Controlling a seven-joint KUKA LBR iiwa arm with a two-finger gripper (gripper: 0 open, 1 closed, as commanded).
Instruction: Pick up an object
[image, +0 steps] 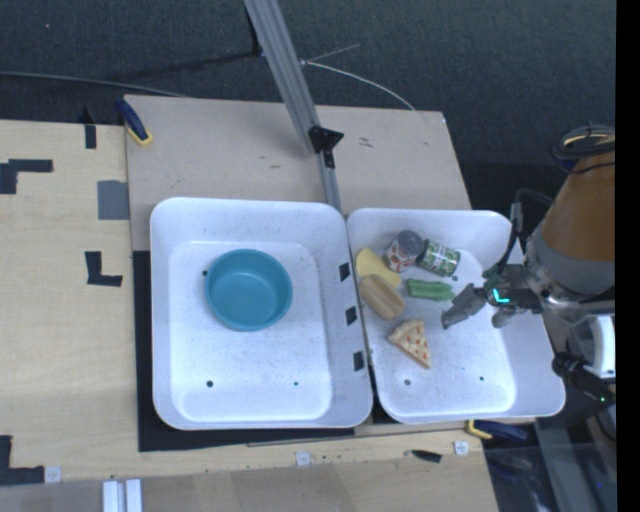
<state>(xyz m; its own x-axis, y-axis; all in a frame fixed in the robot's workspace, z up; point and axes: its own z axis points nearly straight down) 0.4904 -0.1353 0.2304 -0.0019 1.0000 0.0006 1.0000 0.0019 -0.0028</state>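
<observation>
Your gripper (462, 309) is hanging over the right bin (520, 400), and you can't tell from up here whether its fingers are spread or pressed together (nothing visible between them). The goodies sit just left of it: pizza slice (411, 343), bread roll (381, 295), green pickle (429, 290), small can (405, 250). The blue bowl (248, 289) is alone in the left bin (180, 390).

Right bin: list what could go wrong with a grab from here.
The items are bunched: the can, green piece and bread roll sit close together, so the gripper may nudge neighbours or pinch two. The pizza slice lies flat and could slip from a pinch.
</observation>
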